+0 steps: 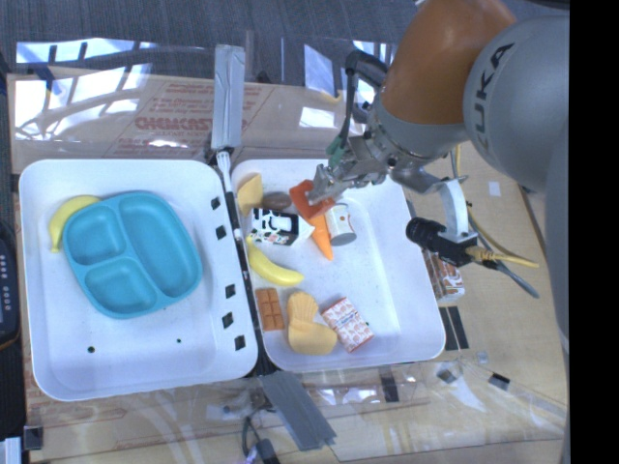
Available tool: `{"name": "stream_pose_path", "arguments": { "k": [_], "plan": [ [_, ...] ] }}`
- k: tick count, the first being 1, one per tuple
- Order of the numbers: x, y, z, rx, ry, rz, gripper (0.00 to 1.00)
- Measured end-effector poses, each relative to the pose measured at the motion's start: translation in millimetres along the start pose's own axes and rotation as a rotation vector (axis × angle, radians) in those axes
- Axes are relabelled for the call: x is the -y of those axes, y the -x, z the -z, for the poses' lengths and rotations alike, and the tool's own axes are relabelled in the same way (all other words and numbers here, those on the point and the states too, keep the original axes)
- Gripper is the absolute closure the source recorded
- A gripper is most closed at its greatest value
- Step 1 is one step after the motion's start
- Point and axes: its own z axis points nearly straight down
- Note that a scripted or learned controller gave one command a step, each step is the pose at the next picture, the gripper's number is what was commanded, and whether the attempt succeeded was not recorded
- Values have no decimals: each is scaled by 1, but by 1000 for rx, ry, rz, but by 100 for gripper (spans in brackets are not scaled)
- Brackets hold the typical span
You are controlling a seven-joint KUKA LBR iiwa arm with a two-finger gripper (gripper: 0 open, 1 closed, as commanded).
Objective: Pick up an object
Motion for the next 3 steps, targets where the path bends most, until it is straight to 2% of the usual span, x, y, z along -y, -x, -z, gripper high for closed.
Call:
{"name": "stream_pose_path", "arguments": {
  "k": [1, 2, 3],
  "plan": [
    [-43, 5, 16, 1, 3, 850, 100],
    [-43, 5, 16, 1, 3, 850, 0],
    [-20, -6, -4, -4, -2, 882, 0]
  ]
}}
